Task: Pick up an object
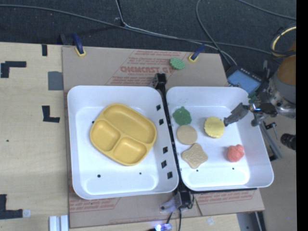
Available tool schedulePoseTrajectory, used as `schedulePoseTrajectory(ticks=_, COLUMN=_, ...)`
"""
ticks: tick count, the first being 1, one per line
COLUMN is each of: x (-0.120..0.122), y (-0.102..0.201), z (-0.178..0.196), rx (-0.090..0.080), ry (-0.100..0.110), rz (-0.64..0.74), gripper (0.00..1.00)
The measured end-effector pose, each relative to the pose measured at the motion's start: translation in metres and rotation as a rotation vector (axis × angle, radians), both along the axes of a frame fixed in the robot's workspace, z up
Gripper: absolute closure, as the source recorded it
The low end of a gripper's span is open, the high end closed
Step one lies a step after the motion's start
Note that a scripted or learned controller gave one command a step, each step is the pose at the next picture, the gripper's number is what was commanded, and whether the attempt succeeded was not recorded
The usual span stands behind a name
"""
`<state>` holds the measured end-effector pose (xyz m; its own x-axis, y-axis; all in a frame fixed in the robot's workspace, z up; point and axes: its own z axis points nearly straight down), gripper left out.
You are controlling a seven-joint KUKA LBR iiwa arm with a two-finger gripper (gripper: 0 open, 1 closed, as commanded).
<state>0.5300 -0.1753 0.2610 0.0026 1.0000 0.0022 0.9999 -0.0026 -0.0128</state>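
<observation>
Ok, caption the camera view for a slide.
Claw beside yellow piece in right bin; yellow tray in left bin.

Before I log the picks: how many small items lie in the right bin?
5: green piece upper left, beige round below it, tan square lower left, yellow round centre, red piece lower right.

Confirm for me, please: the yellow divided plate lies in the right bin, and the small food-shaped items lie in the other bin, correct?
Not quite: the camera view shows the yellow divided plate in the left bin. The small food-shaped items lie in the other bin, on the right.
</observation>
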Motion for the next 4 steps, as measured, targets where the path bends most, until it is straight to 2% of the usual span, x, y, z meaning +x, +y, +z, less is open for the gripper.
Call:
schedulePoseTrajectory(ticks=1, x=0.002, y=0.0, z=0.007, rx=-0.002, ry=-0.012, rz=0.004, gripper=0.0)
schedulePoseTrajectory(ticks=4, x=-0.01, y=0.004, z=-0.17, rx=-0.002, ry=-0.009, rz=0.002, gripper=0.0)
